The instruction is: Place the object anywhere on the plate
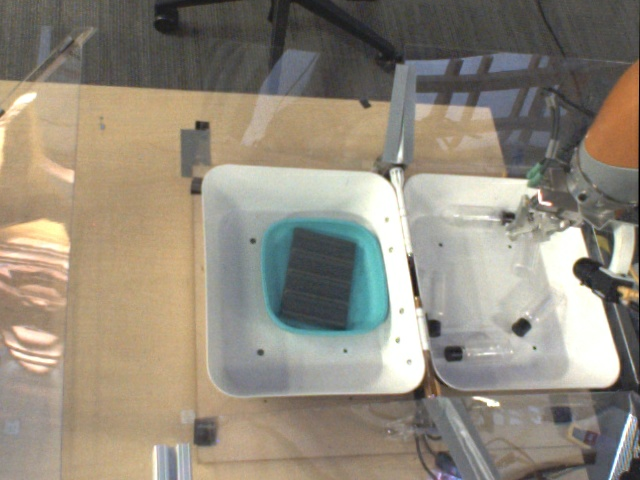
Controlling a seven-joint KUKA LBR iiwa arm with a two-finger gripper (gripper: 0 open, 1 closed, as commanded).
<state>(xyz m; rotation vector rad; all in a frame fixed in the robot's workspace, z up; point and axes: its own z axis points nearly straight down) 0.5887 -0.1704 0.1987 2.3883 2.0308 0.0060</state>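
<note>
Teal plate [374, 303] bears the dark block [318, 278] centrally; jaws' state unclear, gripper [528, 218] at right bin's [600, 368] far edge.

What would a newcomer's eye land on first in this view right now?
First the teal plate in the left bin, with a dark ribbed block lying on its middle. Next the arm's orange band at the right edge, above the right bin, where small clear tubes with black caps lie.
</note>
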